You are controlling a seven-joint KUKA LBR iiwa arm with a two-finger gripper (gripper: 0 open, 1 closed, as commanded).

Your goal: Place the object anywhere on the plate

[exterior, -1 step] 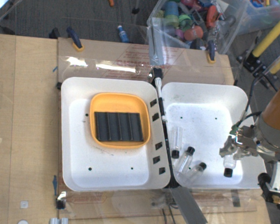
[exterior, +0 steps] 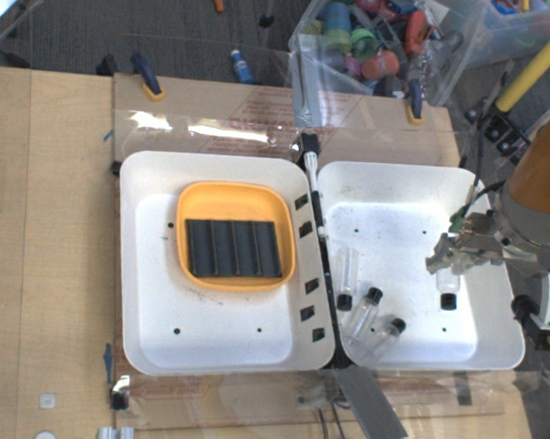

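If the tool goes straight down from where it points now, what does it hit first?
Most likely the bare floor of the right bin, just beside the small black-capped piece below the tool. Depth is hard to judge from this slanted view, so it could instead clip that piece.

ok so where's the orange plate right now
The orange plate sits in the left bin, toward its upper middle, with a dark ribbed block lying on it. The gripper is over the right bin.
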